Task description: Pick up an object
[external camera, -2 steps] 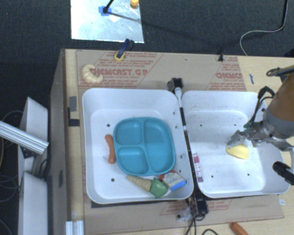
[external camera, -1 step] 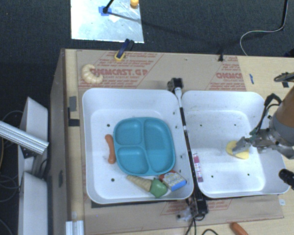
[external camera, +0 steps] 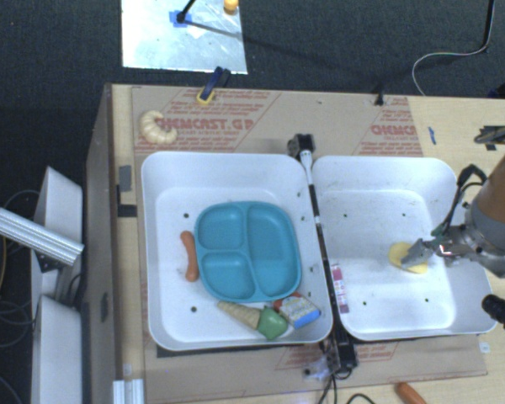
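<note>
- Your arm (external camera: pixel 497 204) comes in from the right, low over the right bin (external camera: pixel 379 188).
- The gripper (external camera: pixel 422 252) sits at the right-centre of that bin's floor, tips pointing left.
- A small yellow object (external camera: pixel 404 257) lies on the bin floor right at the tips; the gripper overlaps its right edge.
- You cannot tell from this view how wide the gripper stands, nor whether it has any hold on the yellow object.
- The yellow object looks to be resting on the floor, not lifted.
- Left bin (external camera: pixel 227 171): a blue divided plate (external camera: pixel 247 251) lies in the middle.
- An orange sausage (external camera: pixel 189 256) lies just left of the plate, lengthwise front to back.
- At the plate's front edge you see a cone (external camera: pixel 240 312), a green piece (external camera: pixel 272 324) touching it, and a small blue-and-white item (external camera: pixel 302 311) just to the right.
- On the cardboard behind the left bin sits a pale curled object (external camera: pixel 156 125), and a blue-and-yellow tool (external camera: pixel 212 85) lies at the board's back edge.
- An orange item (external camera: pixel 411 391) lies in front of the right bin, off the bench's front.
</note>
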Controlling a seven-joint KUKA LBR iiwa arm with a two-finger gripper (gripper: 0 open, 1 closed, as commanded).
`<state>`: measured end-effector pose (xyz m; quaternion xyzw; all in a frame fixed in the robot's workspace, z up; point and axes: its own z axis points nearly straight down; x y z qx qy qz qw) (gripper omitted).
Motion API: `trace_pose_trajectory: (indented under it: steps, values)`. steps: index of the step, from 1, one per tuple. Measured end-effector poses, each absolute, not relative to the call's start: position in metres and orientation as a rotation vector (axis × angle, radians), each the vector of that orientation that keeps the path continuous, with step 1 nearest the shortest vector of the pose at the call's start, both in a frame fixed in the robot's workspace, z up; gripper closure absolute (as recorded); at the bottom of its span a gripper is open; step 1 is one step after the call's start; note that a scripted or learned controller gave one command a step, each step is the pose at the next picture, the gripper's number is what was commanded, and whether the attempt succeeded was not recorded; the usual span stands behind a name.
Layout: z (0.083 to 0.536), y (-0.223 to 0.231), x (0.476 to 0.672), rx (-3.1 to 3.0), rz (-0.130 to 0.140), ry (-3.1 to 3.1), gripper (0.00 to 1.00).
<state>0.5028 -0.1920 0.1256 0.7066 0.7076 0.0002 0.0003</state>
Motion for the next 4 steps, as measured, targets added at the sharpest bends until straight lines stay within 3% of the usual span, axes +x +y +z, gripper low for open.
trace_pose_trajectory:
  steps: [1, 2, 3, 4]
  values:
    - [0.125, -0.207, 0.538, 2.216, 0.001, 2.223, 0.0]
    - [0.092, -0.165, 0.528, 2.217, 0.001, 2.225, 0.0]
    - [0.09, -0.203, 0.576, 2.215, 0.001, 2.223, 0.0]
    - [0.155, -0.203, 0.64, 2.212, 0.004, 2.223, 0.0]
